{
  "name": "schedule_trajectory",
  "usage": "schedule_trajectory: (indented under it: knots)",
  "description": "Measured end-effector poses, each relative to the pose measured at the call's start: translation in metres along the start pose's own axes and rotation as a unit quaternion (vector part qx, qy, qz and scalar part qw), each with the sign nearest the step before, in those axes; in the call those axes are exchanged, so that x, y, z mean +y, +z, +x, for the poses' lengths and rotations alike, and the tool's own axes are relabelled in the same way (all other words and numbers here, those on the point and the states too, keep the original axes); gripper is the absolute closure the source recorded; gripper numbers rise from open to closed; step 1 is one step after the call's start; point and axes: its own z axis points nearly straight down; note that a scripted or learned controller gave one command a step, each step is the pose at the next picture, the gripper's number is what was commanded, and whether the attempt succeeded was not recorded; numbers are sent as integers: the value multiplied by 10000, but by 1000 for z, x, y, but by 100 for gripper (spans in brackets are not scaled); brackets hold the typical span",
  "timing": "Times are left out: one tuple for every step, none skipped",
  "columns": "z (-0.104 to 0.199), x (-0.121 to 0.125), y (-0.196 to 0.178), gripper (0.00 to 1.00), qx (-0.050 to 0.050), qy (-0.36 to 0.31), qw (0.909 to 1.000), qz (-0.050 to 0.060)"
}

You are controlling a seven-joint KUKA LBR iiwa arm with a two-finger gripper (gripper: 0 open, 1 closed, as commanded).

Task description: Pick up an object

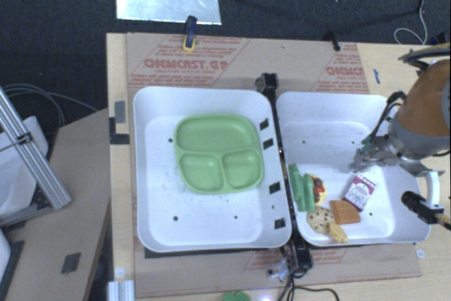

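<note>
pincer (366, 160) | grip state: cannot tell | just above small packet (360, 191) | right bin (331, 109)

The arm (426, 113) runs off the picture's edge at three o'clock. The print on the small packet (360, 192) is too small to read. A green object (236, 296) is cut off at six o'clock.

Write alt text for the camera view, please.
A grey arm's gripper hovers in the right bin just above a small maroon packet, near a cookie and green beans. The left bin holds a green divided plate.
</note>
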Motion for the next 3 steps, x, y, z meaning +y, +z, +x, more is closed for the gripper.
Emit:
schedule_trajectory:
  knots:
    - [0,0,1,0,1,0,10000,2]
    - [6,-66,12,0,12,14,10000,42]
    - [58,-15,-102,0,-1,-55,10000,-57]
